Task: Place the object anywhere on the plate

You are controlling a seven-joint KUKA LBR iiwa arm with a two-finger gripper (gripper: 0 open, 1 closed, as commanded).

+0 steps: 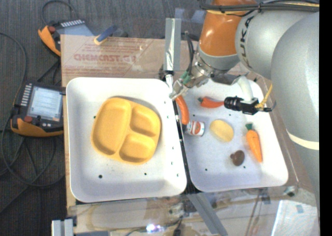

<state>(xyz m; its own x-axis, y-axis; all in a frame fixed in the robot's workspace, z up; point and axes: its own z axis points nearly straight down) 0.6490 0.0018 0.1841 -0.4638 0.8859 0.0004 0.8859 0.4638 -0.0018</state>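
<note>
A yellow plate point(126, 128) with three compartments lies in the left white bin point(83, 178). My gripper point(178, 88) hangs over the divide between the two bins, at the top left corner of the right bin point(270, 175). Just below it an orange sausage point(182, 111) lies along the right bin's left wall. Nothing shows in the gripper. The orange wrist band point(225, 19) and the grey arm rise behind it to the right.
The right bin also holds a small can point(195, 127), an orange-red pepper point(211, 103), a pale yellow potato point(222, 130), a carrot point(253, 145) and a small brown piece point(237, 157). A black cable part point(241, 104) hangs from the arm over this bin.
</note>
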